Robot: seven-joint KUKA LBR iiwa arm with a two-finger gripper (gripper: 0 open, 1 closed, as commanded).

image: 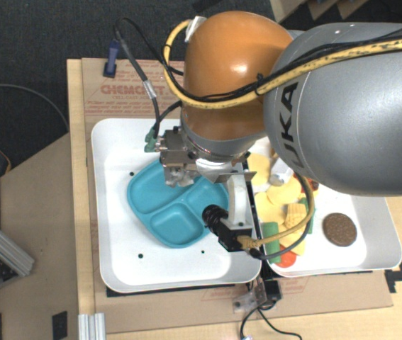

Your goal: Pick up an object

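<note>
Fingers [186, 178] sit low over the blue divided tray [174, 207], at its 12 o'clock rim; whether they are apart or together cannot be told, the wrist hides them. Tray lies in the left bin [115, 211]. Judged step: descent onto the grasp. Next move calls for closing on the rim, then a straight lift.

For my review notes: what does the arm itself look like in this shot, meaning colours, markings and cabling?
The arm is glossy grey, with part of the black KUKA lettering visible, and a rounded orange section above the wrist. A yellow braided cable and black cables loop around it. Below sits a silver metal wrist block with black fittings and connectors.
</note>
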